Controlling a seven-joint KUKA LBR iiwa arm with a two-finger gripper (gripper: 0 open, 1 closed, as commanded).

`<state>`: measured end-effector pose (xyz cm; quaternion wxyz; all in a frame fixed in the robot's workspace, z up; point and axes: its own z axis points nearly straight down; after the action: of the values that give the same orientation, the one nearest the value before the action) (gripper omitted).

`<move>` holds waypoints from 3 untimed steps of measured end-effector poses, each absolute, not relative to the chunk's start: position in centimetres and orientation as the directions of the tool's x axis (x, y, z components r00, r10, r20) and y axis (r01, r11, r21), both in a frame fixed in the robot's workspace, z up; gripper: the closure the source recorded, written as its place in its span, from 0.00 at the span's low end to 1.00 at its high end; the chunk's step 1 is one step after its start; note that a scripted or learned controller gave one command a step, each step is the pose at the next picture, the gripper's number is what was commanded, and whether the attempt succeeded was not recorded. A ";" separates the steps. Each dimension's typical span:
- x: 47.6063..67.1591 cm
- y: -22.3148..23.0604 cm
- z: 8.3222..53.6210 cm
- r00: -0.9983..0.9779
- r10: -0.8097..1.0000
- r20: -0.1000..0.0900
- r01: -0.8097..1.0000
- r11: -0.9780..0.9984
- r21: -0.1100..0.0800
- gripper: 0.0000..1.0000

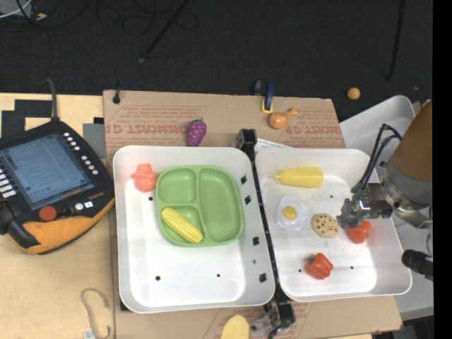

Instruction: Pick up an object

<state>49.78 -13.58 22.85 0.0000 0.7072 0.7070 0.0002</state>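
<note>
My gripper (355, 216) hangs low over the right side of the right bin (381, 282), reaching in from the right. A small red toy (359, 232) lies directly under its tip, touching or nearly touching it. Whether the toy is gripped is not visible. A brown cookie (325, 224) sits just left of the gripper. Further left lies a fried egg (289, 212). A yellow squeeze bottle (299, 178) lies at the bin's back, and a red pepper (319, 265) near its front.
The left bin (141, 281) holds a green divided plate (212, 196) with a corn cob (182, 224), and a pink toy (144, 178). On the cardboard behind lie purple grapes (196, 132) and an orange gourd (281, 119). A control pendant (49, 182) sits far left.
</note>
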 end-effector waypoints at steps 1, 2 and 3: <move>52.3 -10.0 22.4 -0.003 1.000 0.002 1.000 0.003 -0.001 1.00; 54.2 -4.6 23.1 -0.004 1.000 0.002 1.000 0.004 -0.001 1.00; 56.6 0.4 23.7 -0.003 1.000 0.002 1.000 0.003 -0.001 1.00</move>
<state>56.56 0.36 23.67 -0.0009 0.7059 0.7083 0.0002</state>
